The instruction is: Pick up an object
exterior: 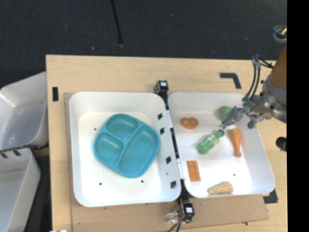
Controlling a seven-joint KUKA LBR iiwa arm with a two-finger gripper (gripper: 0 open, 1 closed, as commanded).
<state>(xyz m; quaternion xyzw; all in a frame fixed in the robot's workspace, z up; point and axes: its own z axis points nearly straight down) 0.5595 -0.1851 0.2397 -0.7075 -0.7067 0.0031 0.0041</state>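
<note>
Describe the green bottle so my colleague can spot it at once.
Look in the right bin, near its middle. The green bottle lies tilted between the round orange piece and the carrot, the only long green thing there.

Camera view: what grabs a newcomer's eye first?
The big blue divided plate, alone in the left bin. Next, the right bin, holding scattered toy food: a green bottle, an orange carrot, a brown pretzel-like piece, an orange block and a tan wedge. The gripper reaches in from the right, over the bin's upper part near the bottle's top.
</note>
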